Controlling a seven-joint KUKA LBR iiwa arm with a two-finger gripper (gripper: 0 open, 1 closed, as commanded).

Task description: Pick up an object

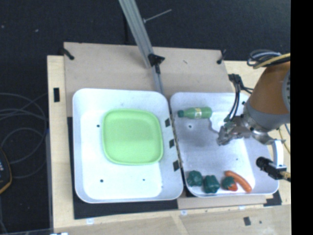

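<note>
Two shallow white bins sit side by side on a pale surface [195,67], seen from above. The left bin [85,180] holds a light green square plate [132,136] near its centre. The right bin [195,153] holds a small green bottle [194,113] lying on its side near the far edge, and, along the near edge, two dark green lumps [203,181] beside an orange-red carrot-like piece [238,181] with a green end.

A grey arm with an orange band reaches in from the right, and its gripper [228,133] hangs over the bare middle of the right bin, toward the right edge. Whether it is released or clenched cannot be told; nothing visible sits in it.

The likely risk: descending here, it would close on bare bin floor, since the bottle and the near-edge pieces lie apart from it. The near-edge pieces also crowd the bin wall, which could block a clean grasp.
</note>
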